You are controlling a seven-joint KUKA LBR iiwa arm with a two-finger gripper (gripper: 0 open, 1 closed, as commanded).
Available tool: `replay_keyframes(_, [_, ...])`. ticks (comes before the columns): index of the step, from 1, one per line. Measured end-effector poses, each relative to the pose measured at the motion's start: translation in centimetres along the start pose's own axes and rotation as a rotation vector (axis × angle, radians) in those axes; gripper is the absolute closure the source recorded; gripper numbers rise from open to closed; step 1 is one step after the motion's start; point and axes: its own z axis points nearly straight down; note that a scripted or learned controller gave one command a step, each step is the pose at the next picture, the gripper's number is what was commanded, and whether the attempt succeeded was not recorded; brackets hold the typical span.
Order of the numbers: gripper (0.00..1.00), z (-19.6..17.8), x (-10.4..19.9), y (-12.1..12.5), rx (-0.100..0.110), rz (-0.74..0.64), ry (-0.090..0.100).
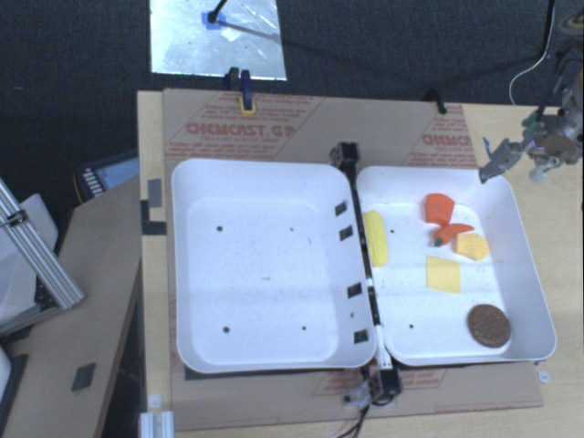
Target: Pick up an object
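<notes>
Right now, this is what I see from my screen.

Bins: I see two white bins side by side on the bench. The left bin [260, 263] is the bigger looking one, and the right bin [525, 272] has all the things in it.

Corn: a yellow corn cob [375, 237] lies along the left wall of the right bin.

Orange things: an orange piece [439, 208] sits near the top of that bin, with a small carrot-like bit [450, 234] just below it.

Yellow things: a yellow chunk [473, 246] is just beside the carrot bit. A flat yellow square [444, 275] lies below them.

Cookie: a round brown cookie [489, 325] rests near the bottom right corner of the right bin.

Gripper: I see the gripper [538, 153] at the right side, up past the top right corner of the right bin. It is not over any toy and nothing is in it. Whether its claw is released or clenched, I cannot tell.
</notes>
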Motion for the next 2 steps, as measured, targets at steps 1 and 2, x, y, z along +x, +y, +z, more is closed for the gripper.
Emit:
replay_keyframes(1, [0.0,-6.5,-2.4,4.3,0.008,0.002,0.001])
replay_keyframes(2, [0.0,-14.4,-2.4,1.7,0.01,0.006,0.002])
